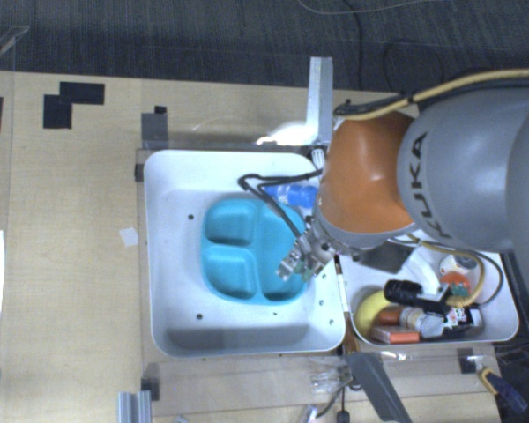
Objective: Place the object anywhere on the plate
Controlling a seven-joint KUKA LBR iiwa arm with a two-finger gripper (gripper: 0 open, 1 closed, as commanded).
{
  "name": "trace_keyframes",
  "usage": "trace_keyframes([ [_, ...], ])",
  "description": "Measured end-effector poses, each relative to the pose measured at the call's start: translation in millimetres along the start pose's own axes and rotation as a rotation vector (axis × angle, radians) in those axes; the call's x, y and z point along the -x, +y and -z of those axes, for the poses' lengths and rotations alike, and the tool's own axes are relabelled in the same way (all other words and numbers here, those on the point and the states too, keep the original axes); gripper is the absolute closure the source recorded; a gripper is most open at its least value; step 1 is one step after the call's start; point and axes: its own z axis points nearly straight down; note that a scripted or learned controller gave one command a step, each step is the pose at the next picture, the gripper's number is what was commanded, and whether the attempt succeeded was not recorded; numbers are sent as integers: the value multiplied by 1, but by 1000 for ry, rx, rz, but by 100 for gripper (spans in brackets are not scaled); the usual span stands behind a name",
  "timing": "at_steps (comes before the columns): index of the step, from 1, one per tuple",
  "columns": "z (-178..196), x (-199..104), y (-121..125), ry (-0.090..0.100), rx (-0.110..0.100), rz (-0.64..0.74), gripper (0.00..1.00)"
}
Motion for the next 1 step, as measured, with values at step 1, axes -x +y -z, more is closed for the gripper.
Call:
trace_keyframes([
  [1, -10, 38, 25, 0, -3, 157, 100],
])
